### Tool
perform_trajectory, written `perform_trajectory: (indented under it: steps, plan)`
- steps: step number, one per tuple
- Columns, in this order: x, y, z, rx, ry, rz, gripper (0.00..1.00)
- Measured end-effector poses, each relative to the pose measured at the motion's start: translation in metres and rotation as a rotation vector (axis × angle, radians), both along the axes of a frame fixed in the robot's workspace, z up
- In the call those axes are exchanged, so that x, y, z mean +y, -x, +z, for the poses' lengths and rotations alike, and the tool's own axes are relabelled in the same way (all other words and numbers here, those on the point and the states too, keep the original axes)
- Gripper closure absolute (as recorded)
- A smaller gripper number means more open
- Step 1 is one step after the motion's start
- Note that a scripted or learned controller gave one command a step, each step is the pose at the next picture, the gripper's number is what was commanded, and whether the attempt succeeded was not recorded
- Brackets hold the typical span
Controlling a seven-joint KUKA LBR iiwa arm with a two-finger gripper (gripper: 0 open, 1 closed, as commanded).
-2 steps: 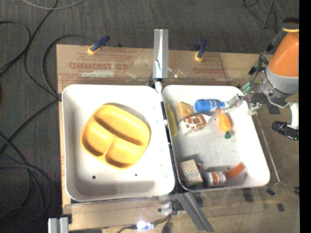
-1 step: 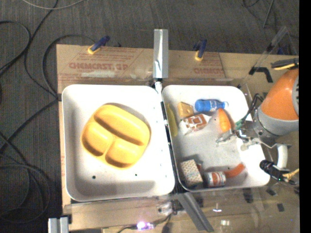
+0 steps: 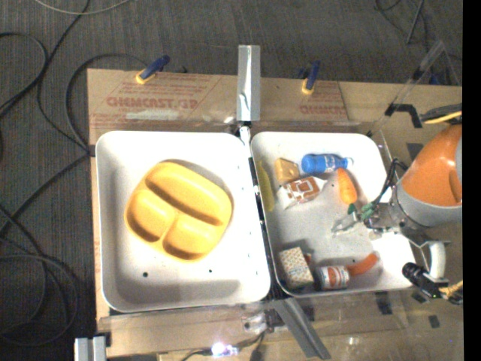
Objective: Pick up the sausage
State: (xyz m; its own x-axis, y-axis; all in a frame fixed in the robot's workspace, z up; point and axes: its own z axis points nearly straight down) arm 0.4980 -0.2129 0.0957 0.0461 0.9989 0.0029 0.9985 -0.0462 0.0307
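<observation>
The sausage (image 3: 366,262), a short reddish-orange curved piece, lies near the front right corner of the right bin (image 3: 323,143), next to a small can. My gripper (image 3: 345,222) hangs over the middle right of that bin, behind and slightly left of the sausage and apart from it. Its fingers (image 3: 337,227) point left, open, with nothing between them. The grey arm with its orange band (image 3: 436,175) reaches in from the right.
The right bin also holds a blue bottle (image 3: 325,162), an orange carrot (image 3: 346,186), a white and orange packet (image 3: 302,190), a yellow strip (image 3: 266,190), a tan block (image 3: 294,265) and a small can (image 3: 333,277). A yellow divided plate (image 3: 180,209) sits in the left bin (image 3: 113,277).
</observation>
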Motion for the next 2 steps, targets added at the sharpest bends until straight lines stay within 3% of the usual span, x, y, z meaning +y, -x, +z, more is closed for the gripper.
perform_trajectory:
  steps: [1,2]
  plan:
    - [0.0022,0.0027,-0.0018,0.007,0.005,0.112,0.0]
    - [-0.001,0.0022,-0.0018,0.009,-0.003,0.124,0.0]
